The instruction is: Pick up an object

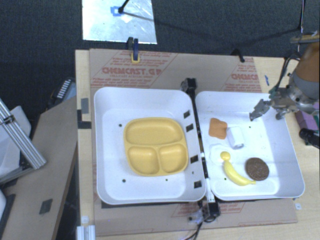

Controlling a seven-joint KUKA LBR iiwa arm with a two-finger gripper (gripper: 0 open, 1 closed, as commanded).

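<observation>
Spread-fingered and holding nothing, the tool hovers over the right bin near its far right side. Below lie an orange piece, a white block, a banana and a brown disc; a yellow tray fills the left bin.

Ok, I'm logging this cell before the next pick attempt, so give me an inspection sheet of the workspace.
Surface: two white bins side by side on a cardboard-covered bench.
Job's things: right bin holds an orange piece, a white block, a banana and a brown disc.
Clutter: left bin holds a yellow divided tray.
Grippers: gripper sits above the right bin's far side, apart from every item; finger state unclear.
Cables: dark wires at the bench's near edge.
Surroundings: shiny sheet on dark floor behind the bench.
</observation>
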